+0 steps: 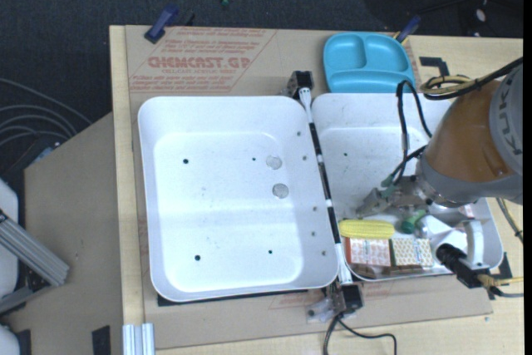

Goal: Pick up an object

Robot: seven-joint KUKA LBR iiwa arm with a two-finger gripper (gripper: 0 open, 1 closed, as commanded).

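The right bin holds a small pile near its front edge: a yellow corn cob, a red and white patterned box, a pale box beside it and a small green item. My gripper is down in this bin just above the pile, under the grey and orange arm. The arm and wrist hide the fingers.
The left bin shows two small round marks on its floor. A blue divided tray lies behind the right bin. A blue clip sits at the bench's back left. Cables run along the right side.
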